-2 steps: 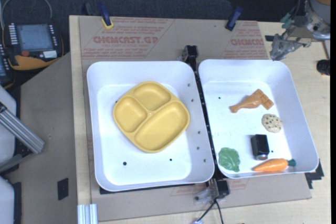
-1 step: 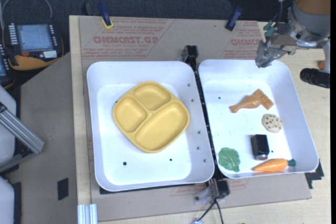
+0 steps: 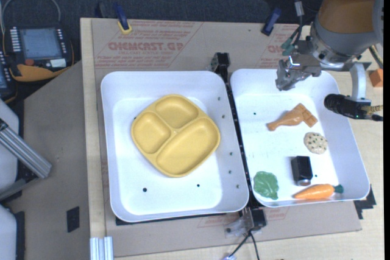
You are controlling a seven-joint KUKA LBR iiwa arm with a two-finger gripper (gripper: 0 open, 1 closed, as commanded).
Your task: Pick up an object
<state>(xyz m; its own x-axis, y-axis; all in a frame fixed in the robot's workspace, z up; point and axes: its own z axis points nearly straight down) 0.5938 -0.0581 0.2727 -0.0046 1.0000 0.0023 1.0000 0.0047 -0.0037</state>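
Cardboard covers the bench (image 3: 91, 131) under two white bins. We note the gripper (image 3: 291, 78) hovering over the right bin (image 3: 359, 161), upper edge, carrying nothing; whether it is released or clenched we cannot tell. We judge the approach step underway. Nearest below lies the brown drumstick (image 3: 294, 119), just beside; descent onto it seems required.

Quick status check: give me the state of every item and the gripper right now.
gripper: above right bin's far edge, nothing between fingers
yellow divided plate: flat in left bin
chicken drumstick: lying in right bin
cookie: lying flat
black block: resting
green leaf: lying
carrot: on its side
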